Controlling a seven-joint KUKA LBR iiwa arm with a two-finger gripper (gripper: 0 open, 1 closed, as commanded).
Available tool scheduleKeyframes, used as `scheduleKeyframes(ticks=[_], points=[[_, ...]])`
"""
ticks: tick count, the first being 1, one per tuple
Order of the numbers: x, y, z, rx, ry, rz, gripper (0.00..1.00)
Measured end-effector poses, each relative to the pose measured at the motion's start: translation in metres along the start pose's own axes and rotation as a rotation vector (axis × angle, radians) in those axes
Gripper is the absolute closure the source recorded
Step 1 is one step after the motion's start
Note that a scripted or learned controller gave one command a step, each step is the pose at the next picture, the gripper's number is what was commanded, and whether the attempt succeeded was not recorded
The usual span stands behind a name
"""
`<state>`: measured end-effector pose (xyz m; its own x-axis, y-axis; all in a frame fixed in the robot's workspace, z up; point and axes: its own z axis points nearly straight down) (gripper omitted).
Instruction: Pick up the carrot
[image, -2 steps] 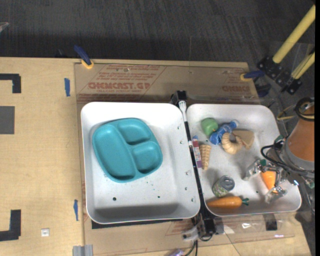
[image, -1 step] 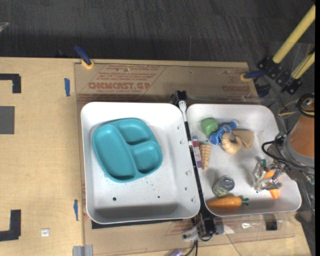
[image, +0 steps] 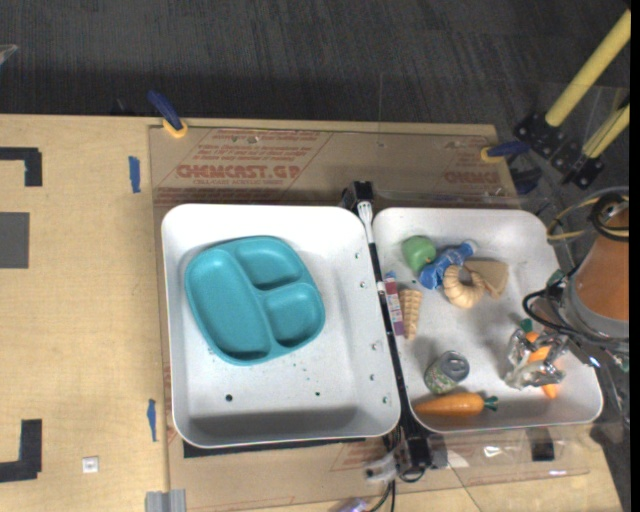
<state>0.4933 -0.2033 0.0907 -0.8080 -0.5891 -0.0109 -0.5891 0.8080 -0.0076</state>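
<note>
The orange carrot (image: 452, 404) with a green stem end lies flat along the front wall of the right bin (image: 520, 228), stem pointing right. My gripper (image: 531, 361) hangs low over the right side of that bin, a short way up and to the right of the carrot and apart from it. Nothing shows held in it. The arm's orange band (image: 606, 282) sits above it at the right edge.
A small metal can (image: 447, 370) stands just above the carrot. Further back lie a green vegetable (image: 419, 250), a blue toy (image: 443, 264), a croissant (image: 461, 286) and a tan wedge (image: 491, 273). A teal divided plate (image: 254, 296) sits in the left bin (image: 200, 400).
</note>
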Motion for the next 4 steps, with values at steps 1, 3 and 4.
scheduleKeyframes(ticks=[1, 3, 4], points=[[-0.004, -0.001, -0.011, 0.006, -0.008, -0.001, 1.0], [0.002, -0.006, 0.001, -0.004, 0.0, 0.095, 0.0], [-0.003, -0.009, -0.012, 0.009, -0.013, 0.093, 1.0]])
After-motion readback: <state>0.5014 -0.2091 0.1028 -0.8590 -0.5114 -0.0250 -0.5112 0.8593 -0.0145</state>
